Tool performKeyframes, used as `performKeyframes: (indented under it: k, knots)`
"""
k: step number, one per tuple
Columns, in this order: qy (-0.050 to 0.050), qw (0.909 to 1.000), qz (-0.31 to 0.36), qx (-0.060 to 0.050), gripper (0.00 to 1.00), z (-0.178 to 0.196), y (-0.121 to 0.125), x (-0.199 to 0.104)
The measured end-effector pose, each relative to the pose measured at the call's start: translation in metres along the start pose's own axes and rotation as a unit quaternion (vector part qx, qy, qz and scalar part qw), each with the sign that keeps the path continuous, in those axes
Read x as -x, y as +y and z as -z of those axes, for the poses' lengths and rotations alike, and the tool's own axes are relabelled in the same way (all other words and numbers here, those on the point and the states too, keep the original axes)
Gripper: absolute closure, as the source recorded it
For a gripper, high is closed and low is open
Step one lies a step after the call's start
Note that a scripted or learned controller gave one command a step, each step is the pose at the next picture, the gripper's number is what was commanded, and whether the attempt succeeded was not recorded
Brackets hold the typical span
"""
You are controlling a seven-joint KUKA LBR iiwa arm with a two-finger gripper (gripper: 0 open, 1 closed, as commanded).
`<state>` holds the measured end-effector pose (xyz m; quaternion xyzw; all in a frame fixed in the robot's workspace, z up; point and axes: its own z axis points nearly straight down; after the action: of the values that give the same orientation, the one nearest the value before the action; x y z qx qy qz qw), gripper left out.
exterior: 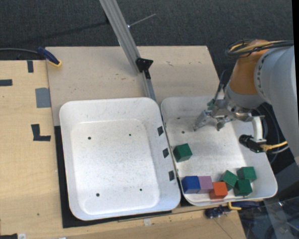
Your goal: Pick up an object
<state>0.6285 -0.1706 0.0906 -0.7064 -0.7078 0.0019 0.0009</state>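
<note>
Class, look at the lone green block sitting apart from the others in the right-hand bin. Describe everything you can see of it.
The lone green block is a small, dark green cube with a plain matt surface, which looks like painted wood or foam. It rests flat on the floor of the right bin, near that bin's left wall and turned slightly askew to it. Nothing touches it: the cluster of blocks lies nearer the camera, and the gripper hangs farther back.
</note>
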Motion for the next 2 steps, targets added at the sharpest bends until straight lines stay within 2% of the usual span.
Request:
performKeyframes:
  k: [1, 2]
  knots:
    - [0.0, 1.0, 0.001, 0.001, 1.0, 0.011, 0.001, -0.001]
    - [0.0, 1.0, 0.0, 0.004, 1.0, 0.074, -0.003, -0.001]
